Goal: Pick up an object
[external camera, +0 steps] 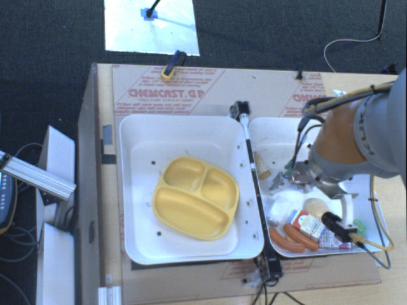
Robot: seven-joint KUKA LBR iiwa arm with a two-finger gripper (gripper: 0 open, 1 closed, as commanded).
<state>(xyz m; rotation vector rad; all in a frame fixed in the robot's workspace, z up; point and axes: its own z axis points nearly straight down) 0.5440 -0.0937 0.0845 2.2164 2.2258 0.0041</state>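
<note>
My gripper (286, 178) is down inside the right bin (273, 135), near its left wall, under the orange band of the arm (340, 135). Just below it lies a white crumpled item (287, 202). Toward the bin's front lie a round beige bun-like piece (315, 205), a red-and-white packet (308, 224), two orange-red sausages (292, 239) and a small green item (360, 225). A small yellowish item (261, 167) lies by the left wall. Nothing visibly hangs from the gripper.
The left bin (137, 170) holds a yellow divided plate (196, 197) in its middle. A black-and-white divider bar (249, 164) runs between the bins. A yellow-and-black clip (173, 65) lies on the board behind the bins.
</note>
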